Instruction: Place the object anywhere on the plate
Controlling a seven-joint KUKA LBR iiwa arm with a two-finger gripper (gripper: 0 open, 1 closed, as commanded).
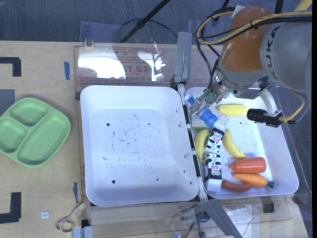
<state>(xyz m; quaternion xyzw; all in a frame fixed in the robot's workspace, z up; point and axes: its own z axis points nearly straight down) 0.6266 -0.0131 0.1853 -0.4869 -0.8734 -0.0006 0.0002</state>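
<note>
1. Grey KUKA arm (292,48) with orange band, entering from 3 o'clock; its gripper (210,99) hangs low over the right white bin (285,157), at that bin's 11 o'clock corner.
2. Gripper opening: cannot be told.
3. Blue-and-white carton (207,117), just beneath the gripper, beside a yellow plastic banana (232,110).
4. Green three-compartment plate (32,131), on the bench at 9 o'clock, well apart from both bins.
5. Left white bin (133,143), centre.

Floor: dark blue-grey carpet (44,9), perhaps.
Bench: pale wood (44,73), blue tape marks (66,69).
Light: glare on clear panel (119,63).
</note>
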